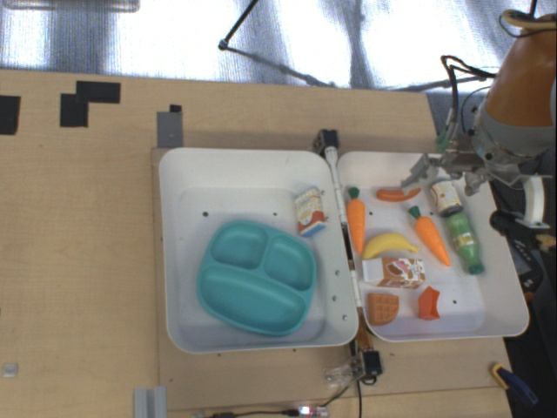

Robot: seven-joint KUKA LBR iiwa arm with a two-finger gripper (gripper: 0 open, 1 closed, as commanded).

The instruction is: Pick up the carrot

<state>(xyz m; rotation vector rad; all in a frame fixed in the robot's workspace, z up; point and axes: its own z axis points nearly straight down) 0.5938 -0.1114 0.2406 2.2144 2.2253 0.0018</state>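
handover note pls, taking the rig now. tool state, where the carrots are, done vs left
Tool: over the back of the right bin, above the small can. Nothing seen between its parts; open or shut can't be read.
Carrots: two, both in the right bin. Left carrot lies along the divider edge, leaf end to the back. Right carrot lies diagonally beside the green bottle, near the tool.
Also there: sausage, banana. Left bin holds the teal plate and a small carton.
Done: nothing; both carrots lie in the bin.
Left: descend, grasp, lift.
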